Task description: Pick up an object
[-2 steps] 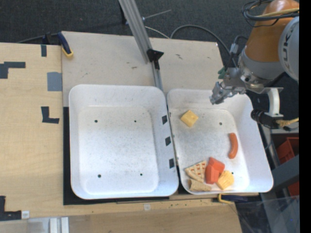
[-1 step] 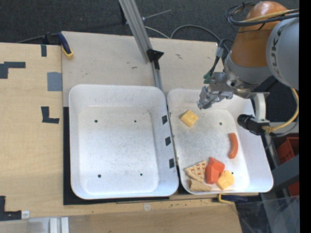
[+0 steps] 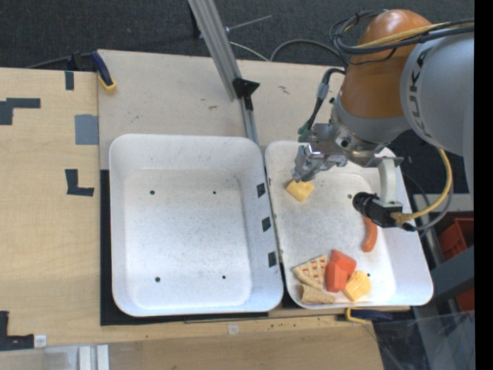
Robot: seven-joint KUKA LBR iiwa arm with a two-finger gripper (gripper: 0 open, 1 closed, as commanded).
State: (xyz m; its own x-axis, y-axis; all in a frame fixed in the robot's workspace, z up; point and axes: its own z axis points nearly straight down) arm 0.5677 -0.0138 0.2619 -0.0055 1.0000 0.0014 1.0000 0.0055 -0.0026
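The gripper hangs over the upper part of the right bin, its fingers pointing down at a small yellow block that sits right at their tips; I cannot tell whether the fingers are apart or together, or whether they grip the block. At the bin's near end lie a waffle piece, an orange block and a yellow piece close together, with an orange carrot-like piece apart by the right wall. The left bin lies beside it on the surface.

robot lab | taped bench | two white bins | metal pole
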